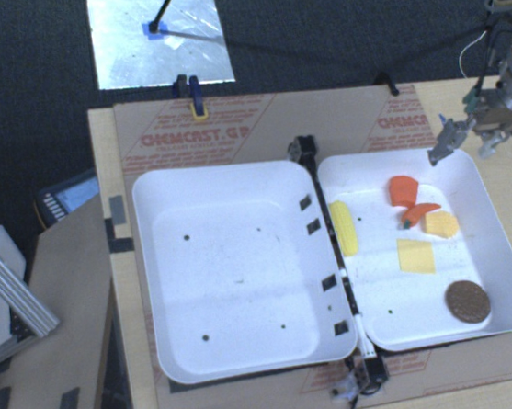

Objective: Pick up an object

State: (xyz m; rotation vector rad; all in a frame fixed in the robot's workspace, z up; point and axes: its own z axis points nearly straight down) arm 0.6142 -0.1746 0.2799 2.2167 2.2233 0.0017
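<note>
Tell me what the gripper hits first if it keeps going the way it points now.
The gripper points down and left from the right bin's far right corner. Likely first contact is that bin's rim or floor there, short of the orange piece; depth is unclear from this view.

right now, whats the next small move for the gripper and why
Probably bring the gripper in over the right bin and down toward the orange piece. The gripper sits at the bin's far right corner with nothing seen between its fingers, and that piece looks like the nearest thing to it.
</note>
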